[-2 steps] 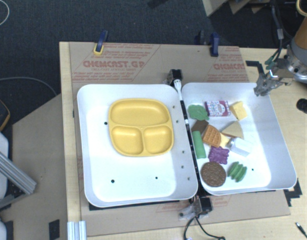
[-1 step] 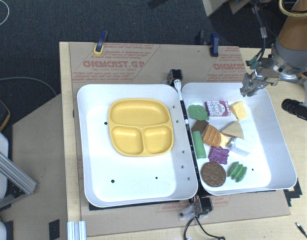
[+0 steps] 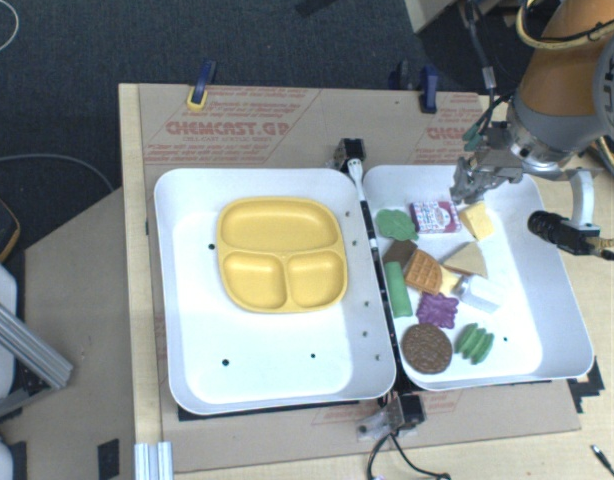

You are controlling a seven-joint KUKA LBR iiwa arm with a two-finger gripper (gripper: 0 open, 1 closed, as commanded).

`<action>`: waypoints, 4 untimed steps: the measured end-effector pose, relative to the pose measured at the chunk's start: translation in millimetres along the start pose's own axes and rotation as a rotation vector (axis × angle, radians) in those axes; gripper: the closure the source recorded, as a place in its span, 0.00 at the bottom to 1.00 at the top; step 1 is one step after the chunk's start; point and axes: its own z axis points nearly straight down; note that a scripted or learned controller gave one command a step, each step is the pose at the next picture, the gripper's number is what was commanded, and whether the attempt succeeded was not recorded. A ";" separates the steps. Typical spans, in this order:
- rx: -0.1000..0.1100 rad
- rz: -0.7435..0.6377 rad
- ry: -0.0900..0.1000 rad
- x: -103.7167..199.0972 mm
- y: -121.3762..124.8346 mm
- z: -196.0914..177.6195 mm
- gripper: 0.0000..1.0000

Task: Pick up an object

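Arm: a grey KUKA arm (image 3: 567,78) with an orange band reaches in from the right, over the far end of the right bin.
Pincer: the pincer (image 3: 471,190) points down into the right bin (image 3: 562,313), just above the gap between a purple-and-white packet and a yellow block; whether its tips are apart or together cannot be told from this angle, and nothing is seen between them.
Right bin, far end: a green rounded piece (image 3: 394,224) lies by the left wall, the purple-and-white packet (image 3: 433,216) just beside it, and the yellow block (image 3: 477,222) on the packet's right.
Right bin, middle: a waffle-patterned orange square (image 3: 424,270) touches a dark brown piece (image 3: 397,251); a tan wedge (image 3: 467,259) rests to its right, with a small white piece (image 3: 478,295) near it; a long green bar (image 3: 397,288) lies along the left wall.
Right bin, near end: a purple cluster (image 3: 437,310) sits above a round brown disc (image 3: 427,348), and a green ridged piece (image 3: 475,342) lies just right of the disc.
Left bin: the left bin (image 3: 187,338) carries a yellow tray (image 3: 282,253) with three compartments, set toward the far half.
Counter: both bins sit side by side on a brown board (image 3: 147,148) stamped with red lettering, held at the far edge by a yellow clamp (image 3: 199,90) and a blue clamp (image 3: 428,86).
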 end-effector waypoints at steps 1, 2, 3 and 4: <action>0.000 -0.002 0.001 61.7 -19.3 -1.1 1.00; 0.001 0.000 0.000 98.0 -29.1 9.6 1.00; -0.005 0.005 -0.002 88.6 -35.8 -4.8 1.00; -0.005 0.003 -0.003 90.9 -21.1 4.6 1.00</action>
